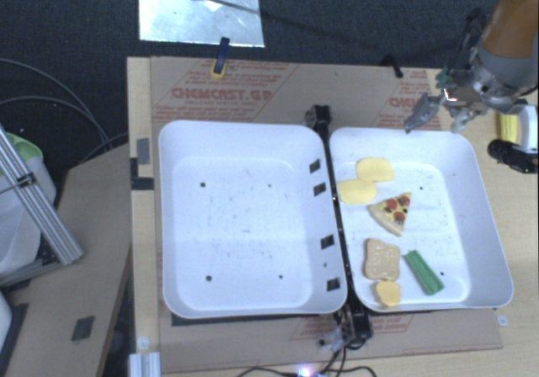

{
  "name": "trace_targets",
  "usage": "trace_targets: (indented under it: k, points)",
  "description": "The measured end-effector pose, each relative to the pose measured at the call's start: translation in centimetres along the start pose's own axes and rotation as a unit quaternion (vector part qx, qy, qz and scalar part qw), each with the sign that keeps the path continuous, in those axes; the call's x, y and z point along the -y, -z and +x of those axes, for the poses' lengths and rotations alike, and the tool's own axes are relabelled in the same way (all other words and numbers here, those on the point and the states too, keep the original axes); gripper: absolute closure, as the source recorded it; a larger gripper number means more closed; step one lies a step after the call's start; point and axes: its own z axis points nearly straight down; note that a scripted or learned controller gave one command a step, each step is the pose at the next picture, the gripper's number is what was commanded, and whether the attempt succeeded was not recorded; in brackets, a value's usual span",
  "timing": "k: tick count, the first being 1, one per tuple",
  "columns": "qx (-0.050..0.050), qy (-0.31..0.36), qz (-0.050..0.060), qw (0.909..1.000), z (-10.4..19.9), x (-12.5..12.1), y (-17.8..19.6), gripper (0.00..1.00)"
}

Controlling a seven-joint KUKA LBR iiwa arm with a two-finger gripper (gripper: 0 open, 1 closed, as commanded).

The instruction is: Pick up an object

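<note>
The tool (438, 114) is hanging with its fingers spread and nothing between them, just above the far rim of the right bin (484, 224). Inside that bin, a pizza slice (392, 212) is lying near the middle. Two yellow chips (367, 180) are sitting just beyond the slice, a toast piece (381, 260) and a green stick (422, 272) on its near side, and a small yellow piece (388, 292) just past the toast.
</note>
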Motion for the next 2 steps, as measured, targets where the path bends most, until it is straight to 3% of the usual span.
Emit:
trace_targets:
  k: [1,2]
  points:
    - [-0.002,-0.001,0.006,1.0,1.8,2.9,-16.2,0.0]
    - [0.002,0.0,-0.005,1.0,5.0,8.2,-15.7,0.0]
